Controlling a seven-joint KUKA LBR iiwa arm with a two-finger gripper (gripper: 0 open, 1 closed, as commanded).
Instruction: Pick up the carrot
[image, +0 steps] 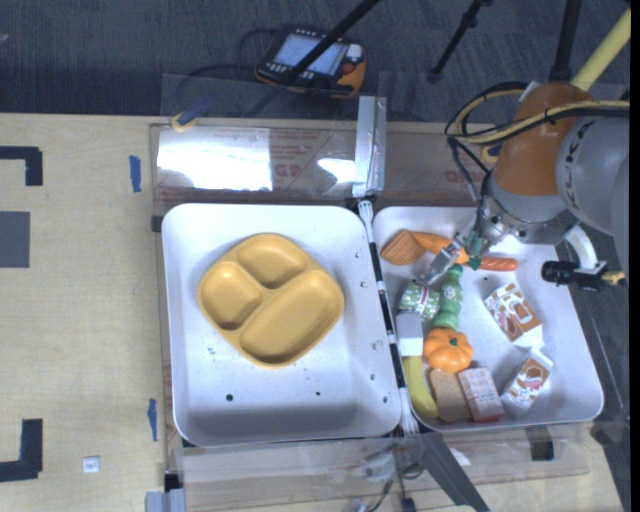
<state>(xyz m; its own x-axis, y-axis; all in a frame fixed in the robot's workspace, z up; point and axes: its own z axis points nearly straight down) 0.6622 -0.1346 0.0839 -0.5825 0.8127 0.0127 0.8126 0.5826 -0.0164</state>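
Status: grasp not yet confirmed. Slim orange carrot (497, 264) lies in right shallow white bin (585, 390), upper part, touching or just beside two-finger gripper (455, 252). Finger state: cannot tell; tips blurred among clutter.

Remaining: secure carrot, lift clear.

Surface: right bin crowded — small orange pumpkin (447, 349), printed cartons (512, 311). Left white bin (190, 400) holds yellow divided plate (271, 297). Pale wooden bench (80, 300) around bins.

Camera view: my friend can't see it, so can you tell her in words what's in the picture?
A grey robot arm reaches from the right and lowers its claw among toy foods in the right bin, close to an orange carrot. Nearby lie a small pumpkin, a banana and little cartons. The left bin holds a yellow divided plate.
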